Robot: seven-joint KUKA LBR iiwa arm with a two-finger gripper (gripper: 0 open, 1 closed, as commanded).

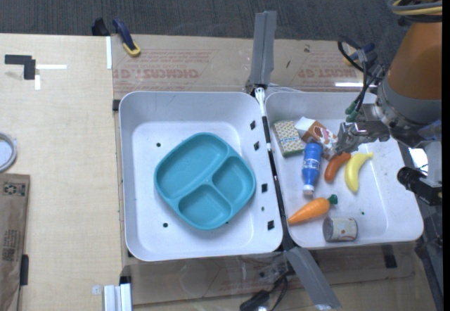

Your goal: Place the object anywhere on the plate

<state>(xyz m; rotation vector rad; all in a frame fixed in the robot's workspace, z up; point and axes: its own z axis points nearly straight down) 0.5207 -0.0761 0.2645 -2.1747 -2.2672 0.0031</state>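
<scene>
Desk bears 2 bins; gripper point(346, 139) is poised over the chili pepper point(336, 164), jaws' state cannot be told. Pepper judged light, smooth; mid-body grasp advised for plate point(204, 179).

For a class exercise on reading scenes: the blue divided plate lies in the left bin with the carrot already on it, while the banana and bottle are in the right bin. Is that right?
Not quite. The camera view shows the carrot in the right bin, near the banana and bottle, not on the plate. The plate does lie in the left bin.
</scene>
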